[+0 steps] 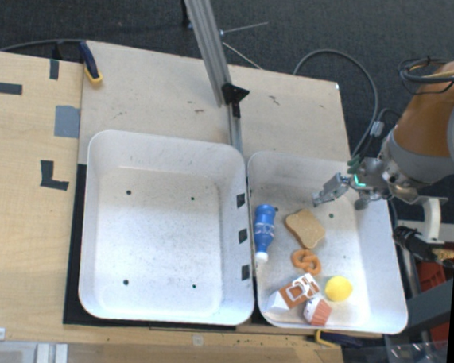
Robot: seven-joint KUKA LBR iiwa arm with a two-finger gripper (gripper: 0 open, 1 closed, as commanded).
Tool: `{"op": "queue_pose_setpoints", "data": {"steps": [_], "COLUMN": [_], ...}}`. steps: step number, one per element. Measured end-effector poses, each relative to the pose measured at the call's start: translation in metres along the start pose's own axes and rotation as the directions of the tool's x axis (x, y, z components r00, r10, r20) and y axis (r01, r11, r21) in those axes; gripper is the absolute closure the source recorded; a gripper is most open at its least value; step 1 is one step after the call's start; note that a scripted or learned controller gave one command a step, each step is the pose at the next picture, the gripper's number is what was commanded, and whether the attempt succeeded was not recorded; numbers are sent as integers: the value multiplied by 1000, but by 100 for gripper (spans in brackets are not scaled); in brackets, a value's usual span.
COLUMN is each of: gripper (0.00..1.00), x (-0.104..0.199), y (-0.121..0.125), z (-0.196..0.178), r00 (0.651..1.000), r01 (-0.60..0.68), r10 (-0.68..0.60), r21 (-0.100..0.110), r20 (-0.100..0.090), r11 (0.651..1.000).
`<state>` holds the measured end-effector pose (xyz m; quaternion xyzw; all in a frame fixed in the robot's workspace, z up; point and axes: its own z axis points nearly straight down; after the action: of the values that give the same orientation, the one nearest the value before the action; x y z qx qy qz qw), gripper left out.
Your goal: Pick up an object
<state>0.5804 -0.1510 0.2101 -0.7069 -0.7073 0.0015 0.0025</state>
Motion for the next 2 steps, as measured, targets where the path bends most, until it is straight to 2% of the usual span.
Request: {"op": "queue_pose_setpoints", "data": {"steps": [1, 2], "gripper": [0, 0], "x": [0, -3], "y": [1, -1], "z": [-2, 62], "r00": [1000, 1000], "r01": [2, 0], "r10": [-2, 0], "r21": [-4, 2], "r20": [1, 1], "r11": [1000, 1000]}}
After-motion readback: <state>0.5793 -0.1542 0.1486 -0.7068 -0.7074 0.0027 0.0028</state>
